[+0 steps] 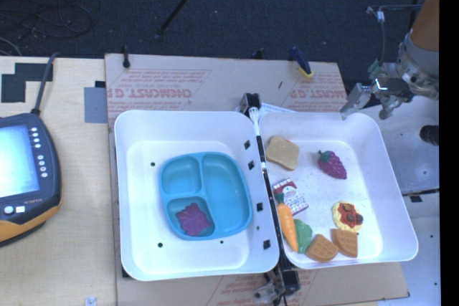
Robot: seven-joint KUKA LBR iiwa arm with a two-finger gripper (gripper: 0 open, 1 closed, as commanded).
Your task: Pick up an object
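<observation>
The gripper (367,98) hangs at the far right corner of the right bin (391,175), just outside its rim, below the arm's orange band. Two prongs splay out there, one toward the left and one toward the right, with clear space between them, so it reads as spread open with nothing in it and touching nothing.

Everything worth grabbing lies nearer and to the left of it, inside that bin. Closest is the bunch of grapes (332,164), sitting alone on bare white floor, its long axis tilted from far-left to near-right. Further left rests the slice of bread (282,152), close to the divider. The near end is crowded: a carrot (287,224), a small carton (290,195) and a pizza slice (346,216) near one another.

My call: the grapes are the open shot, a short move in and down.

The left bin (136,211) bears a blue divided plate (222,190).
</observation>
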